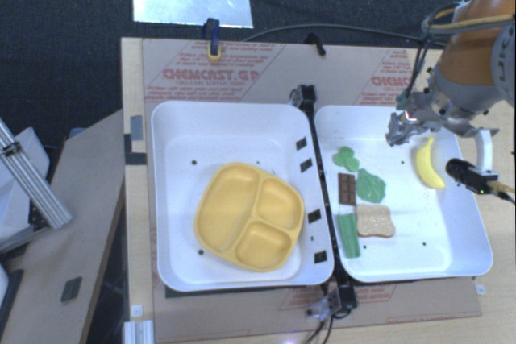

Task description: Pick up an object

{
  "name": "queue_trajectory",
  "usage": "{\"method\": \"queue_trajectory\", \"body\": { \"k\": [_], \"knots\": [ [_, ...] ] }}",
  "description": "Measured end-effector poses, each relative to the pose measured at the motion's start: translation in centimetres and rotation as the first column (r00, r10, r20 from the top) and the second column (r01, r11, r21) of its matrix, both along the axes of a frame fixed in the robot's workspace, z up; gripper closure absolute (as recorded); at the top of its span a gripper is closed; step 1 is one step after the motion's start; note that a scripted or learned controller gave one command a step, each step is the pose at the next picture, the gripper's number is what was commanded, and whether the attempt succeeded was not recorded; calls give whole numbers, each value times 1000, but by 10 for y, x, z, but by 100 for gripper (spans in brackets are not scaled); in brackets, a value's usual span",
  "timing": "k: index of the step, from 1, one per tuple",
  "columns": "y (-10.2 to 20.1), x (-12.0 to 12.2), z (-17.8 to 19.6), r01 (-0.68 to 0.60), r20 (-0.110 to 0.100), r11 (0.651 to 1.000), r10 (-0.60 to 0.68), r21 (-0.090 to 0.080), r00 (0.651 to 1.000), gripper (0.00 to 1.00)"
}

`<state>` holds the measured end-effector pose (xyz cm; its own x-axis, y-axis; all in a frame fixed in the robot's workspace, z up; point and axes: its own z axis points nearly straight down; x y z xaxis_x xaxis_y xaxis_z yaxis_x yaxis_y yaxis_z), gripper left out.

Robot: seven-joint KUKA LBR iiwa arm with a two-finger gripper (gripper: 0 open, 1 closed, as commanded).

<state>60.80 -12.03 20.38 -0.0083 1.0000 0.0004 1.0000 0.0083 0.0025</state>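
My gripper (401, 129) above the right bin (459, 258), just beside the banana (427, 165), its opening impossible to tell.

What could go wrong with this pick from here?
1. The gripper hangs over bare bin floor, left of the banana; a straight descent would likely close on nothing.
2. The chocolate bar, green leaf, toast and green stick lie touching or nearly so; a grasp there may nudge neighbours or catch two.
3. The banana lies close to the right bin's far corner, leaving little room.
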Motion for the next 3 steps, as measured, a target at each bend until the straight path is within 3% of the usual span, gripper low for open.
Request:
{"method": "queue_trajectory", "body": {
  "k": [1, 2, 3],
  "knots": [
    [54, 8, 14, 0, 0, 1000, 0, 1, 1000, 100],
    [111, 1, 14, -1, -1, 1000, 1, 0, 1000, 100],
    [166, 10, 8, -1, 0, 1000, 1, 1, 1000, 100]
  ]
}}
